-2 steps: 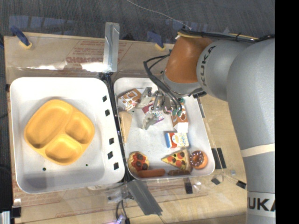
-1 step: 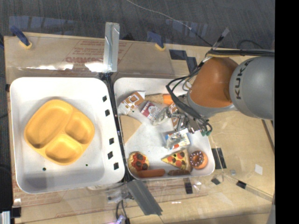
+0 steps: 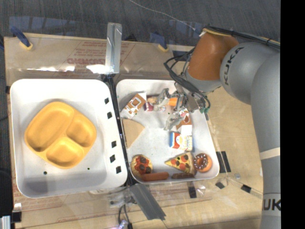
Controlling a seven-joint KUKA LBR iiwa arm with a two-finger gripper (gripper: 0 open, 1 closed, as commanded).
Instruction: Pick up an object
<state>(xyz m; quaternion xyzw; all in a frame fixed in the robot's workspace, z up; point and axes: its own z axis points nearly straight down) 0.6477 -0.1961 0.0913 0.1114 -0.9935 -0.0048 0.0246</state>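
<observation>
**Hand low in right bin, among toy food**

Reaching in from the right: grey arm point(image 3: 248, 75) with orange band, hand point(image 3: 178, 111) down in the upper part of the right bin point(image 3: 209, 128). Cannot tell whether open or closed; too cluttered around the tip. Just beside the hand: a small carton point(image 3: 136, 104) to its left, a red-and-white packet point(image 3: 180, 138) below. Along the bin's lower edge: pizza slice point(image 3: 180, 162), chocolate donut point(image 3: 202, 162), round pizza point(image 3: 141, 164), sausage point(image 3: 152, 176). Tan wedge point(image 3: 133, 130) against the left wall. In the left bin point(image 3: 19, 175): yellow divided tray point(image 3: 59, 134), well apart from the hand. Both bins side by side on the counter point(image 3: 228, 204).
</observation>
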